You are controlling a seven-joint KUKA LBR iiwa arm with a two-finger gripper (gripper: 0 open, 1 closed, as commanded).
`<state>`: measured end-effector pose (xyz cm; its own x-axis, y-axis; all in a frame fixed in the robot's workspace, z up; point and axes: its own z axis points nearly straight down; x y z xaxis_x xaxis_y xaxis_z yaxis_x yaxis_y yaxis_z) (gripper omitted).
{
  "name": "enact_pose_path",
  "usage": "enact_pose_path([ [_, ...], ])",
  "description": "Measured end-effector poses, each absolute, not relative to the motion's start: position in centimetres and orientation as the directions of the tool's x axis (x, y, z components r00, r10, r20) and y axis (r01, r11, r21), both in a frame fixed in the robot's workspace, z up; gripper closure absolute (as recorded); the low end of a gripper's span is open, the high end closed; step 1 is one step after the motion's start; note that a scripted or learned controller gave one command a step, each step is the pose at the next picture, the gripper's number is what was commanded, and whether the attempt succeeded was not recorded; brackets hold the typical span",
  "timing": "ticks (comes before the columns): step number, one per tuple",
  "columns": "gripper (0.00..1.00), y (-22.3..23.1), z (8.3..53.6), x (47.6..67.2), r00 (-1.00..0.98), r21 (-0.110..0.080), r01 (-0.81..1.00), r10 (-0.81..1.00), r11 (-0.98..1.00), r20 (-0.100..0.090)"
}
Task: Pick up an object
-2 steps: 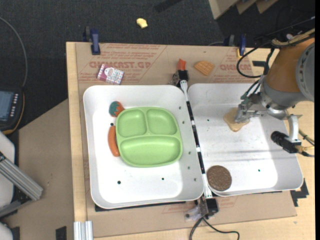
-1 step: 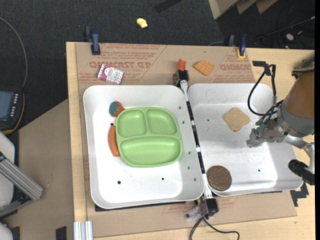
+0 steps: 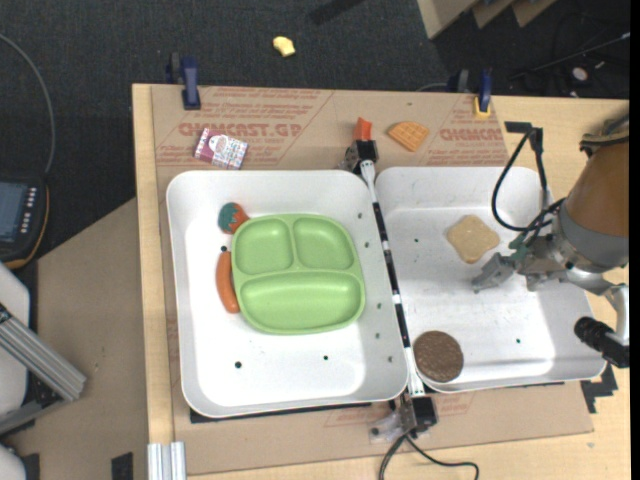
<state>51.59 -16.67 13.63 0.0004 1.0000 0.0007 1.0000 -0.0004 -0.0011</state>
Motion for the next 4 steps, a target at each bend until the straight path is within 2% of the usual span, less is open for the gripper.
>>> enact_pose_path([
  [1, 0.00, -18.3, 8.2, 57.2, -0.002, 0.002, 1.000, 1.000, 0.002, -0.002],
  [2, 0.00, -15.9, 8.6, 64.7, -0.006, 0.008, 1.000, 1.000, 0.006, -0.001],
  [3, 0.00, -15.5, 8.5, 63.3, 0.000, -0.002, 1.000, 1.000, 0.000, 0.000],
  [4, 1.00, -15.5, 9.6, 63.4, -0.001, 0.004, 1.000, 1.000, 0.001, -0.002],
])
